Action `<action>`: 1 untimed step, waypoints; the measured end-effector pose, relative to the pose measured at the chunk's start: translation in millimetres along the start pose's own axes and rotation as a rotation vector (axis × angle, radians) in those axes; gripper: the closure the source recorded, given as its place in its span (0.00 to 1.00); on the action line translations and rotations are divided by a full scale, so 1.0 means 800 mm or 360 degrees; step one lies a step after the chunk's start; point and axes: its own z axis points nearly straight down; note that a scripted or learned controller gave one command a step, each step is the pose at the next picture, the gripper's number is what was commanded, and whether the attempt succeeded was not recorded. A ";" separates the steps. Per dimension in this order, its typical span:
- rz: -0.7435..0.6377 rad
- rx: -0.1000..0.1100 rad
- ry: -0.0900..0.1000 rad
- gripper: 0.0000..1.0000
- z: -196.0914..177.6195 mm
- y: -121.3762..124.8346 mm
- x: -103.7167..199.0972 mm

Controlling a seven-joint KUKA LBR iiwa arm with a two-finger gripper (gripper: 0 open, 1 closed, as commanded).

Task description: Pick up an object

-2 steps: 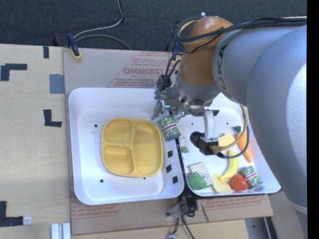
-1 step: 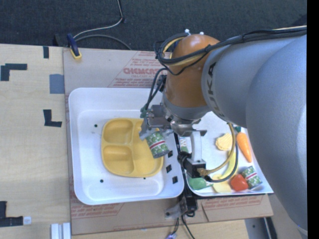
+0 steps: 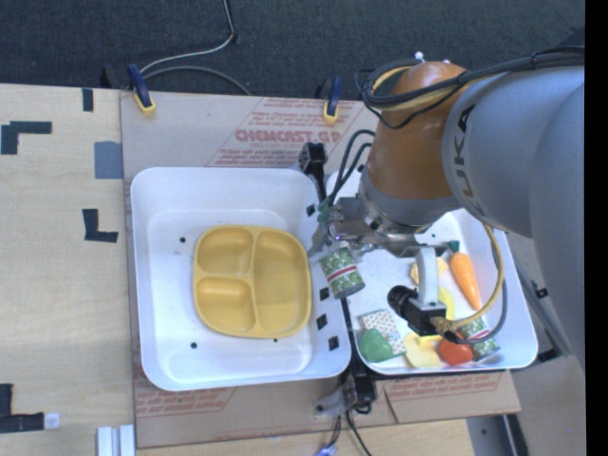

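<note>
— What sits in the left bin (image 3: 152,255)?
— A yellow divided plate (image 3: 252,281), near its middle.
— And up at twelve o'clock?
— Two blue-and-yellow clamps (image 3: 141,91) grip the cardboard sheet (image 3: 190,136); a grey cable (image 3: 214,36) trails over the dark floor.

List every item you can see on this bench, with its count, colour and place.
Bins: two, white, side by side on the bench.
Divided plate: one, yellow, in the left bin.
Can: one, green and white with a red band, over the wall between the bins, at the end effector.
Carrot: one, orange, right bin.
Toy foods: several, green, yellow, red, right bin's near edge.
Clamps: two, yellow and blue, far bench edge.
Arm: one, grey and orange, over the right bin.
End effector: one, dark, above the can.
</note>
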 end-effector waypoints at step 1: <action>-0.0005 0.0002 0.0002 1.00 0.017 0.000 0.114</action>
